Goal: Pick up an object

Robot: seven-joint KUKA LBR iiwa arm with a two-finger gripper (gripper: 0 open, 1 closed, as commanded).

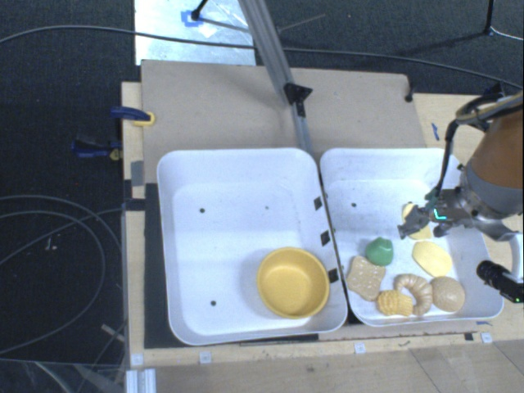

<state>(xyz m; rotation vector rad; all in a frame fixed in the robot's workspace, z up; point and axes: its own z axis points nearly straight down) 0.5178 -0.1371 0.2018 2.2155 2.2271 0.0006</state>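
Note:
My gripper (417,223) hangs low over the right bin (368,174), near its right side, with the arm coming in from the right. A small pale yellow piece (420,233) lies right at the gripper's tip, partly hidden by it. Just below are a green round object (378,251) and a flat pale yellow piece (431,259). Along the bin's front edge lie a tan cracker (365,277), a yellow corn piece (395,304), a curved pastry (414,287) and a beige roll (448,294).
The left bin (229,195) holds a yellow bowl (293,282) near its front right corner. A grey pole (274,47) slants down from the top to the gap between the bins. Two clamps (123,129) sit at the bench's left edge.

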